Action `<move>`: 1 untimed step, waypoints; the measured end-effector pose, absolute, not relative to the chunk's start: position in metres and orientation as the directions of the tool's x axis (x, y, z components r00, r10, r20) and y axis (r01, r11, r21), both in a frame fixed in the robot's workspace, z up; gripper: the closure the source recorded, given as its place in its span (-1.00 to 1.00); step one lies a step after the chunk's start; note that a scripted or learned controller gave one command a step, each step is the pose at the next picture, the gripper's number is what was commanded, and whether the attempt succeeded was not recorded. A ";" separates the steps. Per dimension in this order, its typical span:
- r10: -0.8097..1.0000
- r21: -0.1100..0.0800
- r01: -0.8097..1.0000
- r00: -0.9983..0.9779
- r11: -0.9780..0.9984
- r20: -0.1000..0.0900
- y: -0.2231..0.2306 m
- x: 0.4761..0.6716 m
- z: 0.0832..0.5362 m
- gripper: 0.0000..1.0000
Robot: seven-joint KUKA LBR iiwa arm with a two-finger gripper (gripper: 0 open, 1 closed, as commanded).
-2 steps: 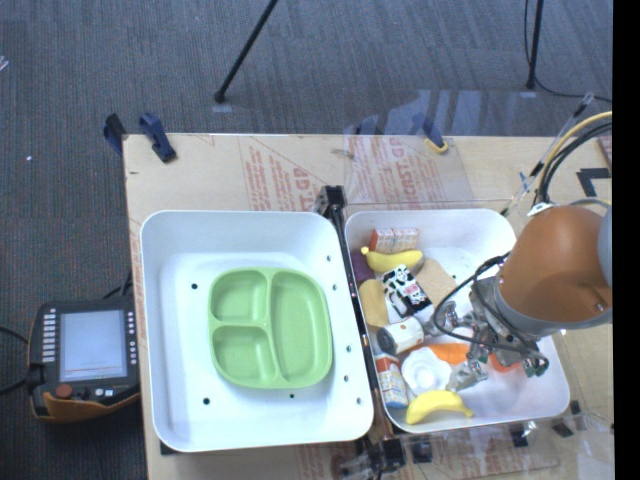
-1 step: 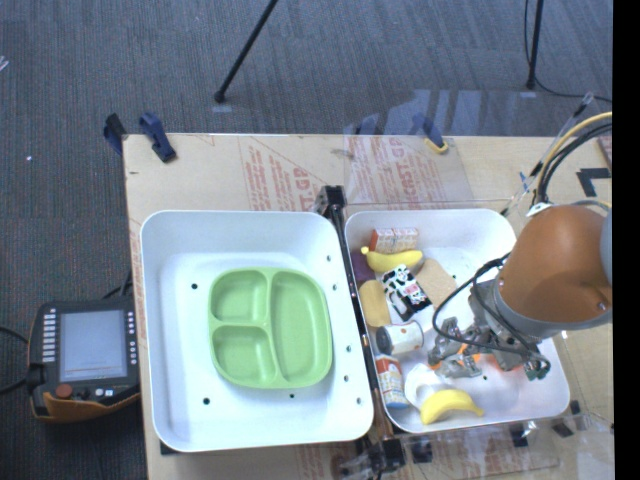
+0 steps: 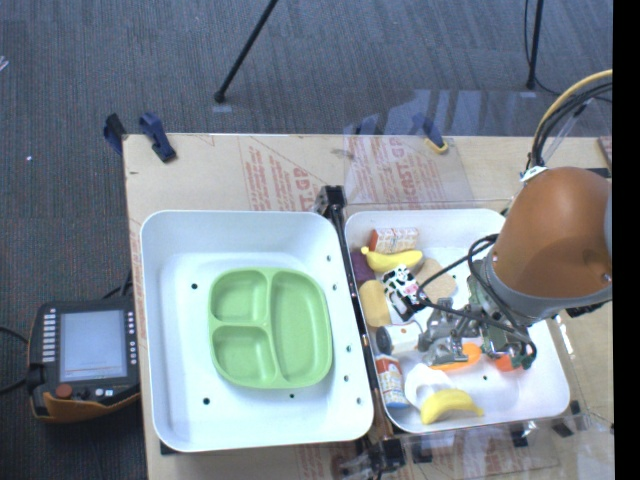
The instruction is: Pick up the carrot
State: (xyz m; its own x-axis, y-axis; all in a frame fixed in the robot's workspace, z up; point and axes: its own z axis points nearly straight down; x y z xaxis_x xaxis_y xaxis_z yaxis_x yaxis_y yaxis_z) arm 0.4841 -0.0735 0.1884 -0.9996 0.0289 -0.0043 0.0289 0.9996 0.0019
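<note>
Fingertips of the gripper (image 3: 462, 345) sit low over the right bin (image 3: 545, 400), but whether they are spread or closed I cannot tell — the metal linkages and the orange wrist band hide the tips. Directly beneath them lies the carrot (image 3: 478, 360), an orange length stretched across the bin floor toward its right wall, near the front edge. It looks like a toy: probably light, stiff, smooth plastic, likely to skid if pinched near the tapered end, so the thick middle, taken across its width, seems the safest hold. A yellow banana (image 3: 448, 405) lies just in front of it — close enough to nudge. The left bin (image 3: 160, 268) carries a green divided plate (image 3: 271, 327).
</note>
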 end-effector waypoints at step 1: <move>0.166 0.001 0.166 -0.986 0.986 -0.001 -0.097 0.488 0.217 1.00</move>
State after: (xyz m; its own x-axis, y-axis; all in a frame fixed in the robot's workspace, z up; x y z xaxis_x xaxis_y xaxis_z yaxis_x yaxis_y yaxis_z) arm 0.4880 -0.0968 0.2166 -0.9861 0.1662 -0.0012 0.1662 0.9861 0.0007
